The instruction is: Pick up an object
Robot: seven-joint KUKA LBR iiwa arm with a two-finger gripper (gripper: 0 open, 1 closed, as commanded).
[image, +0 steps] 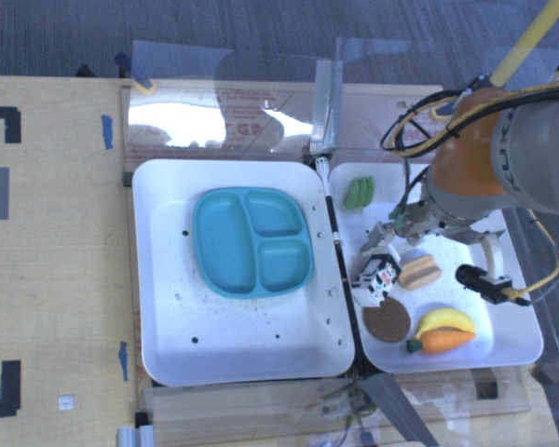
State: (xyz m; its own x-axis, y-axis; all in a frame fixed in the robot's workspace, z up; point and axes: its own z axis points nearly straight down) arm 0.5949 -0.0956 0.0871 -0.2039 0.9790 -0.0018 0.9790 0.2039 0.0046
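Note:
My gripper (388, 237) hangs low over the right bin (522, 343), near its left wall. Just below it lies a black-and-white toy (380, 278), and beside that a tan bun-like piece (420, 271). Neither one sits inside the gripper. A green piece (359, 192) lies at the bin's back left. A brown disc (388, 321), a yellow banana (445, 319) and an orange carrot (440, 340) lie along the bin's front.
The left bin (168, 324) holds a blue divided plate (253, 241). A raised divider (337, 250) separates the two bins. A clear panel (261, 110) stands behind them. The grey arm with its orange band (466, 166) and cables covers the right bin's back right.

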